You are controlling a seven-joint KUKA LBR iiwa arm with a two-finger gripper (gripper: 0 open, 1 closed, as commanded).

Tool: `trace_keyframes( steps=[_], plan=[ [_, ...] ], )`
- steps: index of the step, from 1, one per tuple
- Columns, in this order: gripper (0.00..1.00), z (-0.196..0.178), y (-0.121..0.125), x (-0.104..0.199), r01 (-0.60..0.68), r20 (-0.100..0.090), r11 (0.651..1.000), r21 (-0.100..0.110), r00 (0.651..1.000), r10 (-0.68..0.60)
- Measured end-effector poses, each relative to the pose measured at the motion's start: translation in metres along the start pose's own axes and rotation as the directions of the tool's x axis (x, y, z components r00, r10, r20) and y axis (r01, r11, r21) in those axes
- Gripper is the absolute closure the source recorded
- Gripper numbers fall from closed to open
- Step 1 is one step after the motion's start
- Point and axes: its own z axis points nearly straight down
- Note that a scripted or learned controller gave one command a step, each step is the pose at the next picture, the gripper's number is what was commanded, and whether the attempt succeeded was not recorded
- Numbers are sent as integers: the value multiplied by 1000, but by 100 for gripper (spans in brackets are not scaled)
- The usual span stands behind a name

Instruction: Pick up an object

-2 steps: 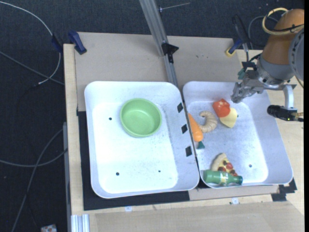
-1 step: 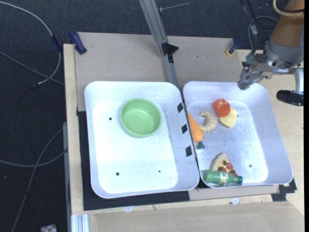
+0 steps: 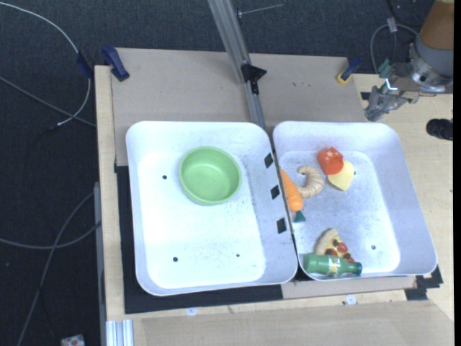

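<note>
My grey arm with its orange band [image 3: 439, 20] is cut off by the right and top edges. My end effector [image 3: 377, 105], small and dark beyond the right-hand shallow white bin [image 3: 407, 193], is too blurred to resolve in detail. The pale wooden worktop [image 3: 216, 85] runs off the bottom edge. A small dark object [image 3: 441, 128] at the right edge is unidentifiable.

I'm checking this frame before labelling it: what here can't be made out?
- Gripper, camera view: small and blurred above the right bin; open or shut cannot be told.
- Arm: cut off by the top and right edges.
- Green bottle: its label is too small to read.
- Pizza slice toy: its lower end is hidden behind the bottle.
- Yellow item: partly covered by the red tomato-like toy; what it is stays unclear.
</note>
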Motion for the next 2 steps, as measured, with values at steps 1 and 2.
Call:
trace_keyframes(
  steps=[1, 2],
  plan=[
    [100, -45, 2, 0, -1, 0, 1000, 0, 1000, 1],
    [100, -52, -22, 46, 3, -8, 1000, 17, 1000, -2]
  ],
)
